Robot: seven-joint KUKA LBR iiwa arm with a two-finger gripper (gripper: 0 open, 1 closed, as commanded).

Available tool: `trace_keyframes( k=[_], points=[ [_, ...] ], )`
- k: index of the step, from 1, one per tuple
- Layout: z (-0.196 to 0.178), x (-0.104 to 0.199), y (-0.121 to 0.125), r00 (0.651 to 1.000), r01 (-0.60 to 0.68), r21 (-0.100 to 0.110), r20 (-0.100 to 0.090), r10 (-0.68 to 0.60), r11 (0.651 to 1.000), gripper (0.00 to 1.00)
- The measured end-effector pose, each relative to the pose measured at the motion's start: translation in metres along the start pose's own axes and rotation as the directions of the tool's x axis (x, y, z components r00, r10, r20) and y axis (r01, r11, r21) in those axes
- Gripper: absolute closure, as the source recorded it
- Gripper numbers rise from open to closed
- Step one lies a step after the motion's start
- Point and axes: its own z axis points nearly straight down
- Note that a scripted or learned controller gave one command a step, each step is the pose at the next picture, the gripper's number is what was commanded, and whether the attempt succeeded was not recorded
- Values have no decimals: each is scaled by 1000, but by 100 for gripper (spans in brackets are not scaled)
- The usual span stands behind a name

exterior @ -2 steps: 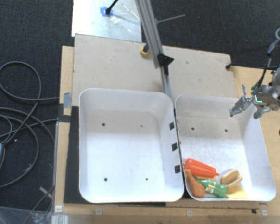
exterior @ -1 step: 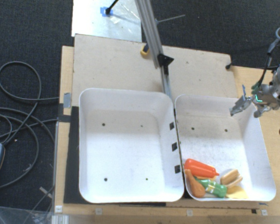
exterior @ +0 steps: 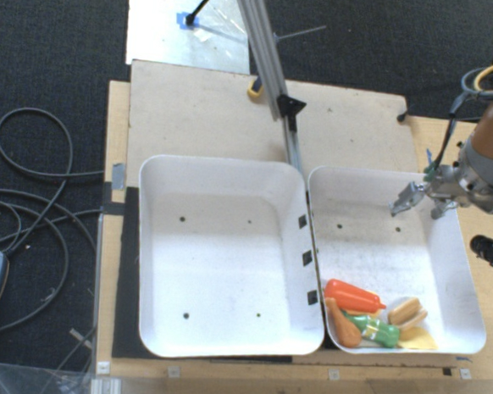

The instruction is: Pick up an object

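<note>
The hand (exterior: 422,200), fingers apart and holding nothing, hangs over the right bin (exterior: 455,251); the toy carrot (exterior: 353,295) lies well below it in the view.

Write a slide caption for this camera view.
Grey arm's two-finger gripper hovers over the right white bin, toy foods clustered in its near corner.

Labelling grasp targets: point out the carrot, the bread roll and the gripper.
carrot (exterior: 355,296), camera view, middle of its orange body.
bread roll (exterior: 407,312), camera view, centre of its tan top.
gripper (exterior: 425,201), camera view, midway between the tips of its fingers, above the right bin.
</note>
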Motion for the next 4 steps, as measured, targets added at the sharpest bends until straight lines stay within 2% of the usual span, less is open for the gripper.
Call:
trace_keyframes(
  k=[1,2,3,4],
  points=[
    [61,2,5,1000,2,0,0,-2,1000,0],
    [89,2,5,1000,2,-2,0,-2,1000,0],
    [76,2,7,1000,5,-8,2,-5,1000,100],
    [31,3,9,1000,3,-9,2,-3,1000,100]
  ],
)
